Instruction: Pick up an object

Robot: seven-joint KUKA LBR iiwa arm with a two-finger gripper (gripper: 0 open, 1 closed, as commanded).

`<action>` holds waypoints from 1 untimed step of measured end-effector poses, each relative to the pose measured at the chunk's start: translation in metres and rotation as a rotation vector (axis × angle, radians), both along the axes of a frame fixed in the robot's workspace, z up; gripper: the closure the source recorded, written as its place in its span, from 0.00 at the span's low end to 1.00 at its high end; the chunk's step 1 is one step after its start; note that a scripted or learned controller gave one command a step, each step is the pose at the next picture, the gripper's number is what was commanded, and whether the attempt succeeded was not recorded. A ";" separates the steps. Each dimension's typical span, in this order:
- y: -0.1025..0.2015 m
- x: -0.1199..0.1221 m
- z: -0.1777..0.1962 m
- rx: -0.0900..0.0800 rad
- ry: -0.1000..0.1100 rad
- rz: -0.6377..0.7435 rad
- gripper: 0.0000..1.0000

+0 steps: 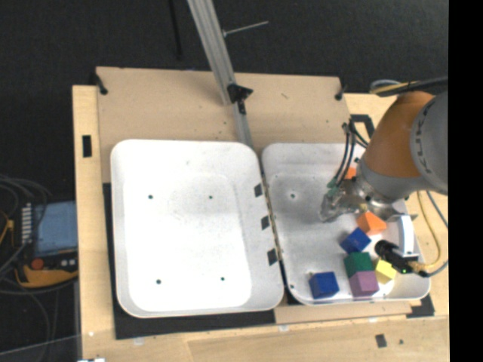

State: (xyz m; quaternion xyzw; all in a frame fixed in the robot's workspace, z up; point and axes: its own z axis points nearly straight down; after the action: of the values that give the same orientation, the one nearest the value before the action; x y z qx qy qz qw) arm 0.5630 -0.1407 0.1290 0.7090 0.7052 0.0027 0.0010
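Camera view: the grey arm (407,153) with its orange band reaches in over the right bin (302,172), and its claw (333,206) hangs low above that bin's bare floor, roughly at mid-height of the bin. Whether the claw is released or clenched cannot be told, for its tip is small and blurred against the white; nothing can be made out in its grasp.

The objects lie to the lower right of the claw, in the bin's near right corner. Nearest is an orange block (370,222), just right of the claw and a little below it, partly under the wrist. Below that sits a blue block (355,240), then a green block (359,263) with a purple block (364,283) touching its lower edge. A yellow block (386,269) lies just right of the green one. A second blue cube (324,284) rests apart from the cluster, almost straight below the claw near the bin's front wall.

Left of the claw, across the shared divide, lies the left bin (189,225).
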 end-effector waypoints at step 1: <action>-0.008 0.005 0.062 -0.004 -0.003 0.008 1.00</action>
State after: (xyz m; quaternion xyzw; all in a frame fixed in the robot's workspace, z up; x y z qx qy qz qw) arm 0.5679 -0.1484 0.1911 0.7063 0.7079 0.0023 0.0036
